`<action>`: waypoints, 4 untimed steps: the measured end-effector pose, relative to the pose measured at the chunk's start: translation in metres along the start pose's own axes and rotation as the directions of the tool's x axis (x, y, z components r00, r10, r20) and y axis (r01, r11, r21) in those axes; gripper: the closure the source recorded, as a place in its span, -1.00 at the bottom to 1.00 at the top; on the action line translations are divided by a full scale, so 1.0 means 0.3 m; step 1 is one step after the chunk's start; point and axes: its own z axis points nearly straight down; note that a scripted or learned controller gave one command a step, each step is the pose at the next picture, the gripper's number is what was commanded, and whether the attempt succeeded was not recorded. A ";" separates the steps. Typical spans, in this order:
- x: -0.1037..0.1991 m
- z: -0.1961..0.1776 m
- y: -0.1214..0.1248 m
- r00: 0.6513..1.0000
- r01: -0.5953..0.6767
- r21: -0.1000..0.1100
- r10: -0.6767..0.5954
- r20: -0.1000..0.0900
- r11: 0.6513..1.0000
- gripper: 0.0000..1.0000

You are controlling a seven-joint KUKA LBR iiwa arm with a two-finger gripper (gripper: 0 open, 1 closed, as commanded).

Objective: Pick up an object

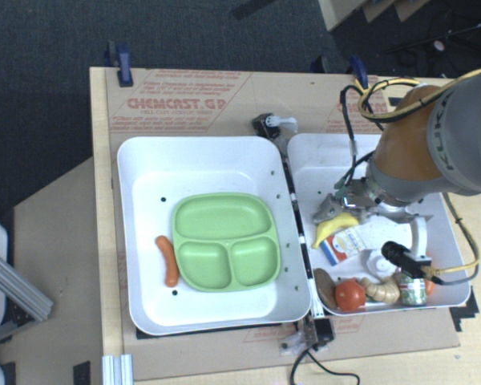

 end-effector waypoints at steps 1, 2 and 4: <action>0.006 0.001 -0.076 1.000 0.002 -0.005 -0.002 0.000 1.000 -1.00; 0.012 0.000 -0.146 1.000 0.002 -0.011 -0.002 0.002 1.000 -1.00; 0.199 -0.354 -0.022 1.000 0.011 -0.022 -0.011 0.001 1.000 1.00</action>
